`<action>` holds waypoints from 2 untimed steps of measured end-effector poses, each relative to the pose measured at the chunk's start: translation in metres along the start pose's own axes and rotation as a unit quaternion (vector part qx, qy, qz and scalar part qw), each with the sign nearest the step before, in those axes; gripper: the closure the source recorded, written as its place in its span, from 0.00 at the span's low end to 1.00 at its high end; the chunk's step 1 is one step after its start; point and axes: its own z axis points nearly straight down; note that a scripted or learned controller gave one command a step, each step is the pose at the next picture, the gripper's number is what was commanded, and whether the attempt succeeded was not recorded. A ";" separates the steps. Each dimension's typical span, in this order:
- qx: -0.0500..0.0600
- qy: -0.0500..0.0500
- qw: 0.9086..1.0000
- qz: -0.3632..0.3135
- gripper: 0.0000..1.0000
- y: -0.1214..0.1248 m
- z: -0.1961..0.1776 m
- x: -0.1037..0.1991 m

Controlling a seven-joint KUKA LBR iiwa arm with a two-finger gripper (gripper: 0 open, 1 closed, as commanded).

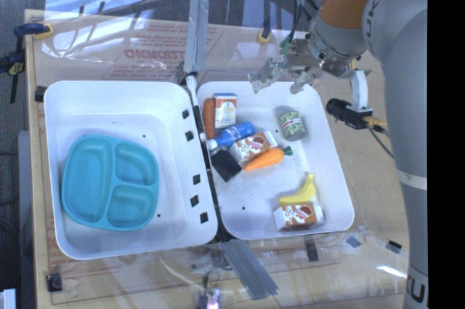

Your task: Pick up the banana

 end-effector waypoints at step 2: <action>-0.001 0.000 0.993 -0.114 0.00 -0.140 0.111 -0.044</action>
